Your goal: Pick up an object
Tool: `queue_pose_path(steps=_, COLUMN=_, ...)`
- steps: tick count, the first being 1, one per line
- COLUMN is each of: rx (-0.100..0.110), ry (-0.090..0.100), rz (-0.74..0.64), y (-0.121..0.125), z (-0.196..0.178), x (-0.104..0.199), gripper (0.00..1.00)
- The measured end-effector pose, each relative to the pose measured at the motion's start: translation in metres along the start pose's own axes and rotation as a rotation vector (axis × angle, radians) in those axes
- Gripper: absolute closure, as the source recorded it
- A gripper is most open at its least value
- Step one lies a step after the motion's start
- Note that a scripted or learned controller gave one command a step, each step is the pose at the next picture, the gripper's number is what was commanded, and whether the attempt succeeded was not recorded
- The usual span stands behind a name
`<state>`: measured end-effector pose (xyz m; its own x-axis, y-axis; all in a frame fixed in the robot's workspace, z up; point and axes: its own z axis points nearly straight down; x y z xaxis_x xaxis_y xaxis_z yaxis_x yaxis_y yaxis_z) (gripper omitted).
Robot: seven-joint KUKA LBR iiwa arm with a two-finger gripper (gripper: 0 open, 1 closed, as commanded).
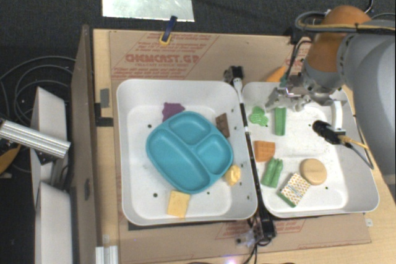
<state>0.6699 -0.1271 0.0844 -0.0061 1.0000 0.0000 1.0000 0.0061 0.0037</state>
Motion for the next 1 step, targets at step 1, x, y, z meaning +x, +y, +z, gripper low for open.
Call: queue_pose_path(steps=1, rx=-0.002, ry=-0.001, rz=-0.001, y=0.0004, z=-0.0121, x=-0.0007, gripper=1.0)
